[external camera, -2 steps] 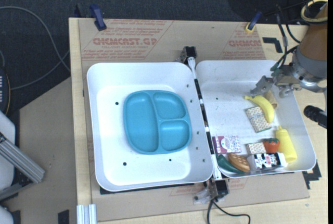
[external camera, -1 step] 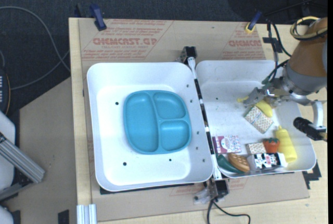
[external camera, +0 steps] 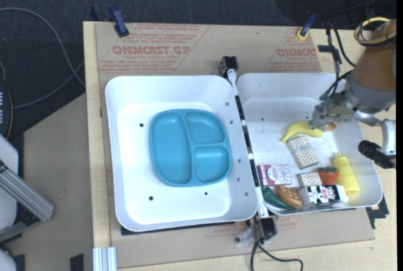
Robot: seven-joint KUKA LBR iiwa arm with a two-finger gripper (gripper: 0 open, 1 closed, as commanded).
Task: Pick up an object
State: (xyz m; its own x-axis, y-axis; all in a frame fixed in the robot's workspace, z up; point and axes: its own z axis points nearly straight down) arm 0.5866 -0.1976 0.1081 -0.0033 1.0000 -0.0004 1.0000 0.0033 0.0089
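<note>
Two white bins sit side by side on the desk (external camera: 189,43), seen from the one camera above. The left bin (external camera: 126,106) carries a blue divided plate (external camera: 189,147) lying flat near its middle, well apart from the arm. The right bin (external camera: 264,90) keeps its clutter toward the near side: a banana (external camera: 301,132), a patterned packet (external camera: 303,151), a yellow bottle (external camera: 346,176), a small pink box (external camera: 275,174) and other toy food. The claw (external camera: 325,114) hangs just beside the banana's far end, probably lining up on it since it lies apart from the pile. Whether the claw is spread or pressed together I cannot tell; nothing visibly sits in it.
</note>
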